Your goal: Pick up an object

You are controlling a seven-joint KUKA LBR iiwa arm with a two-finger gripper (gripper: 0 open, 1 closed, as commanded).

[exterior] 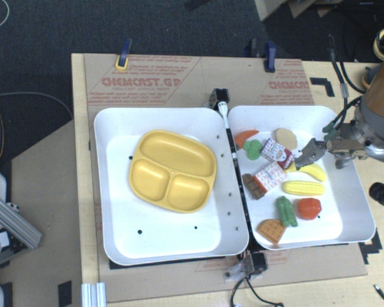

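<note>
Yellow banana [313, 172] lies just under the hand [310, 153]; its grip state is unclear.

Single fixed overhead camera, slanted down over both bins [109, 171]

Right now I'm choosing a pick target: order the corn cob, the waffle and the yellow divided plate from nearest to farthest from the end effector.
1. Corn cob: right bin, just below the end effector.
2. Waffle: right bin's near-left corner.
3. Yellow divided plate: left bin, farthest.
</note>
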